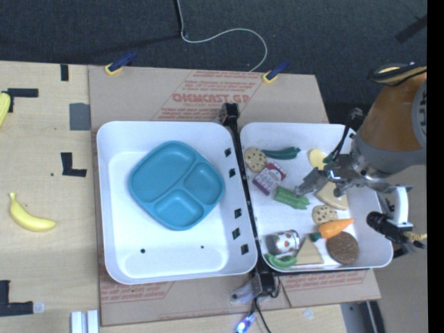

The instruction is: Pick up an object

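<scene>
gripper (313,180): low over the right bin, dark fingers pointing left; cannot tell whether they are apart or together, nothing visibly held
arm (392,127): grey with orange band, comes in from the right edge over the right bin's far side
nearest object: green pepper-like piece (291,199), lying just below-left of the gripper tip, contact unclear
red-white packet (268,179): left of the gripper, near the divider
cookie (254,159): upper left of the right bin, beside the packet
green chili (281,152): lies along the top of the right bin, right of the cookie
yellow piece (317,158): just above the gripper
second cookie (324,214): below the gripper, with a tan slice (333,199) next to it
carrot (334,227): just under the second cookie
brown patty (343,248): lower right corner of the right bin
right bin (378,261): white, holds all the small food toys
left bin (114,207): white, holds a blue divided plate (177,184)
desk (41,165): banana (29,216) lies well left of both bins
</scene>
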You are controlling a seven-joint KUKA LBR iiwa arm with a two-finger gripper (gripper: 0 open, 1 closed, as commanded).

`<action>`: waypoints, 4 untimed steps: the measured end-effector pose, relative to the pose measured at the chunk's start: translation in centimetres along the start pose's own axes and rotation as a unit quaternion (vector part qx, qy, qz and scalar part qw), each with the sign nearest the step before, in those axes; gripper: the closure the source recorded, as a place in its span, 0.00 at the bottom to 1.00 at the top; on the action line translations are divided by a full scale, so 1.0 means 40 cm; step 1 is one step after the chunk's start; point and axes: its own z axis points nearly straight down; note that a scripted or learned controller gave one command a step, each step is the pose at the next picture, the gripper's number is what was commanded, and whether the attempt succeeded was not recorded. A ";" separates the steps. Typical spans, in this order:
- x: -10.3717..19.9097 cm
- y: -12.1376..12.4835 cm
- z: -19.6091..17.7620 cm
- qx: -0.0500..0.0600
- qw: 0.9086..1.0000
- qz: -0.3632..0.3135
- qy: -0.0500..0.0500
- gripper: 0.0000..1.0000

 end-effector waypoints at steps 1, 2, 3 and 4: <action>0.052 -0.114 -0.386 -0.008 1.000 -0.001 -0.001 0.00; 0.052 -0.115 -0.387 0.000 1.000 0.000 -0.001 1.00; 0.054 -0.114 -0.411 0.000 1.000 -0.001 0.000 1.00; 0.259 -0.113 -0.298 0.002 1.000 -0.004 0.001 1.00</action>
